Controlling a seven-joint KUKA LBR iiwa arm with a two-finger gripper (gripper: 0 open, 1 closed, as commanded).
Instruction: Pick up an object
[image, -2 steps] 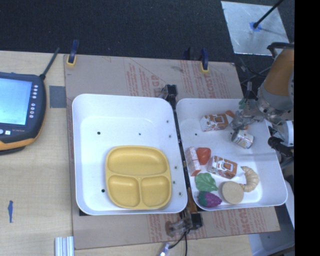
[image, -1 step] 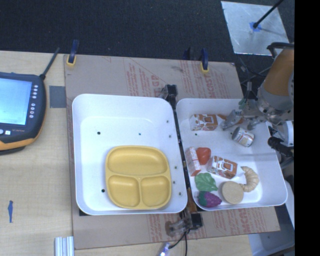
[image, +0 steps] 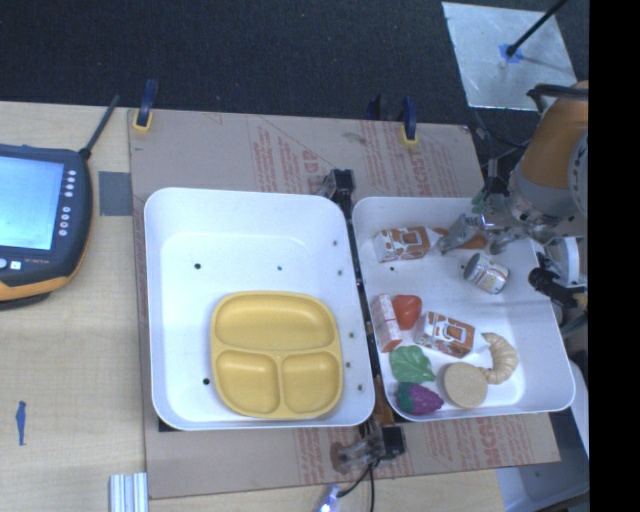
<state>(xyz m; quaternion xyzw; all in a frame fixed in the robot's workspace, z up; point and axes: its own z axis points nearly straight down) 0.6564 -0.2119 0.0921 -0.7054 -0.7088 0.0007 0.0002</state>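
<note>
Lying on its side below the gripper (image: 478, 232), finger state unclear, a small can (image: 486, 273), long axis upper-left to lower-right

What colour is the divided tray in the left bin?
Yellow; the tray shows plainly in the camera view.

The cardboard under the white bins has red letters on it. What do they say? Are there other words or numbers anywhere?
Red print on the cardboard sheet: repeated slanted lines, too blurred to read.
Two orange-and-white packets: markings too small to read.
Tablet screen: glare, nothing readable.
Small can: label unreadable.
</note>
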